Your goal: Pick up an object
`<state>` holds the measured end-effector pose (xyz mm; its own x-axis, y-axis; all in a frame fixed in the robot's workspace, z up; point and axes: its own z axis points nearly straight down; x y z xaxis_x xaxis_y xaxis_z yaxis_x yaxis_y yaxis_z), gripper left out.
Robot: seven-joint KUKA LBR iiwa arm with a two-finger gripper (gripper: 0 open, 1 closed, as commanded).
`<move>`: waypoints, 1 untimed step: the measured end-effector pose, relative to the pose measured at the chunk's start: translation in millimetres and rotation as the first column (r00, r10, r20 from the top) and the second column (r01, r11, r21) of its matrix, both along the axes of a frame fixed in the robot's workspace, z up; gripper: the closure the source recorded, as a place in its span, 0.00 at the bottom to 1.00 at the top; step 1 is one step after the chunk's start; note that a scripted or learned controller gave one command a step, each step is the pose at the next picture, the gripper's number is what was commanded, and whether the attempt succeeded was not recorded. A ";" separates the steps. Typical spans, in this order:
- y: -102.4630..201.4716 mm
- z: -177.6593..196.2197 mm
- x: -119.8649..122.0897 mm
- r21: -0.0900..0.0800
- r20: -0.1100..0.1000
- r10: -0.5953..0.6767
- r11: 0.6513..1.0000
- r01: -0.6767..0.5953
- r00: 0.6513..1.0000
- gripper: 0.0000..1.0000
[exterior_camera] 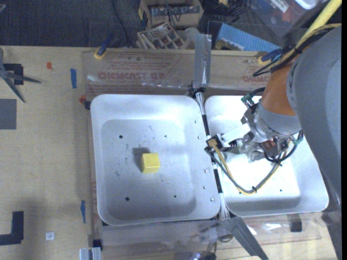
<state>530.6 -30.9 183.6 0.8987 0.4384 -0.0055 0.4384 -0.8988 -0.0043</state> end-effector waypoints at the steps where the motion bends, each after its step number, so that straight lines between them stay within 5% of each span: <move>1: 14.9 0.3 59.6 -0.003 0.005 -0.249 0.968 0.249 0.968 1.00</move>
